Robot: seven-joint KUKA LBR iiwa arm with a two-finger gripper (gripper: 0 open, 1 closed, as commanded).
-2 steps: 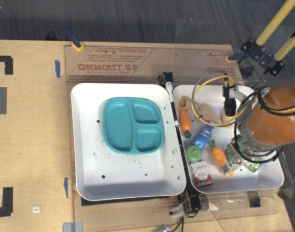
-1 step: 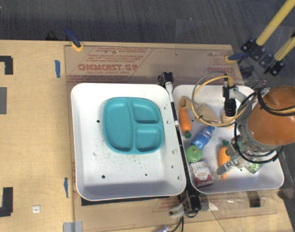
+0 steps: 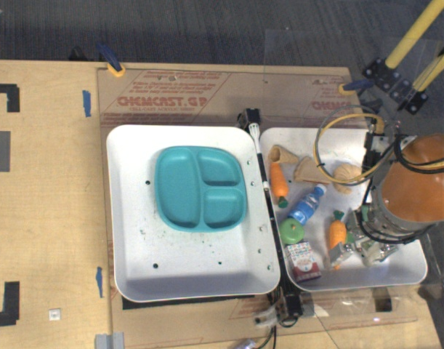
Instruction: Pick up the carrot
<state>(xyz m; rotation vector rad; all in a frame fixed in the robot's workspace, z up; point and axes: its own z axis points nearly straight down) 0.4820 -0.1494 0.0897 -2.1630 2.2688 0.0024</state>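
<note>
Two white bins side by side on the wooden bench (image 3: 47, 195). In the left bin (image 3: 134, 253), a teal divided plate (image 3: 200, 187), set a little toward 12 o'clock of the bin's middle.

In the right bin (image 3: 403, 267), a scatter of small things. Toward 6 o'clock of that bin's middle, the carrot (image 3: 337, 234): short and orange, with a green tuft at its 12 o'clock end, lying on the bin floor. At the carrot's 4 o'clock, just beside it, the gripper (image 3: 354, 251), low over the bin floor. Impossible to tell whether the claw is spread or pressed together, since the metal parts blur into one another. Nothing clearly pinched in it, and the carrot seen whole beside it rather than inside it.

At 3 o'clock of the carrot, the grey arm (image 3: 381, 220) with its orange band (image 3: 418, 184), reaching in over the bin's 3 o'clock rim. A dark cable loop (image 3: 320, 147) arching over the bin's 12 o'clock half.

At 9 o'clock of the carrot, a blue bottle (image 3: 307, 204) lying tilted, a green round piece (image 3: 292, 231) just below it, and a small printed carton (image 3: 303, 260) toward 7 o'clock. Along the bin's 9 o'clock wall, a longer orange piece (image 3: 279, 182). Near 12 o'clock, a tan cone (image 3: 298, 167) and a pale round lump (image 3: 345, 173).
</note>
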